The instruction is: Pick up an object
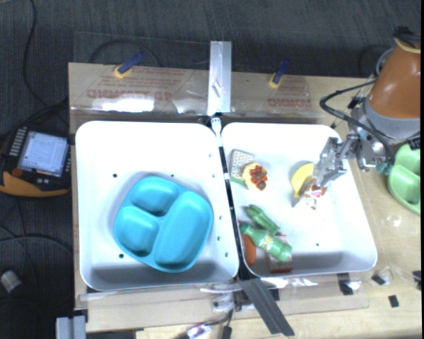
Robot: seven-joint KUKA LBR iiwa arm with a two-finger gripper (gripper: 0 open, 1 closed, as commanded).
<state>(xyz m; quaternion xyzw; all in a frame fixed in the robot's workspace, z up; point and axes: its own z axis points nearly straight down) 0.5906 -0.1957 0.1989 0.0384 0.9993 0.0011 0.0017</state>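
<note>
My gripper hangs over the right bin, its fingers pointing down beside a yellow wedge-shaped toy and a small red-and-white piece. No object is seen between the fingers. A yellow-and-red toy and a grey grater-like piece lie at the bin's upper left. A green vegetable toy, a green bottle and an orange piece lie near the front left corner.
The left bin holds a blue divided plate. A green object sits on the bench right of the bins. A metal divider stands behind them. A handheld device lies at the far left.
</note>
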